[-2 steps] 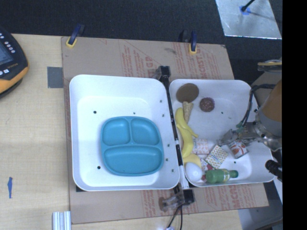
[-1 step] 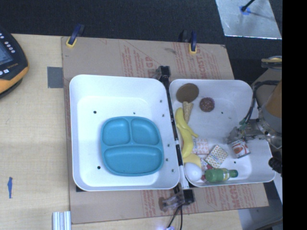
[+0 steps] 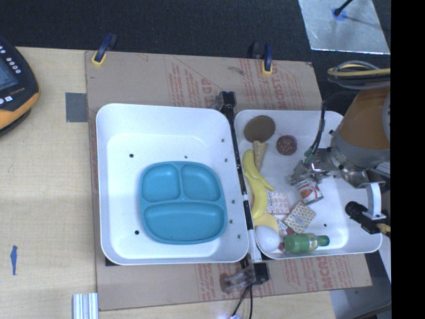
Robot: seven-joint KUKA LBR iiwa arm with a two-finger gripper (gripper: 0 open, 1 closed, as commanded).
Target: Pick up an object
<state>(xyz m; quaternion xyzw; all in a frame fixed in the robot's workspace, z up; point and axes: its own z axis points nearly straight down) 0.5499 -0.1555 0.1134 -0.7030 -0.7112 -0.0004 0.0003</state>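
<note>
So the setup here is two white bins sitting side by side on the surface, on a cardboard sheet that's clipped down at the top edge, presumably so nothing slides when the arm pokes around. The left bin (image 3: 119, 128) just has a blue divided plate (image 3: 182, 201) lying flat in the middle of it. All the pickable stuff is crammed in the right bin (image 3: 362, 244): a banana (image 3: 255, 185) running along the left wall, a brown round thing (image 3: 259, 127) and a small dark red one (image 3: 286, 145) up near the top, a green bottle (image 3: 304, 242) lying on its side along the bottom wall beside something white and egg-like (image 3: 267, 238), and a couple of checkered packets (image 3: 299, 215) in between.

The gripper (image 3: 307, 171) is down inside the right bin, reaching in from the right, hanging just above or maybe touching a small red and white item (image 3: 309, 191). That's my guess for the target, since it sits a bit apart from the pile and gives room on both sides. Honestly the jaws are a blurry metal tangle from this angle, so I can't tell if they're spread or closed, or whether anything is between them.
</note>
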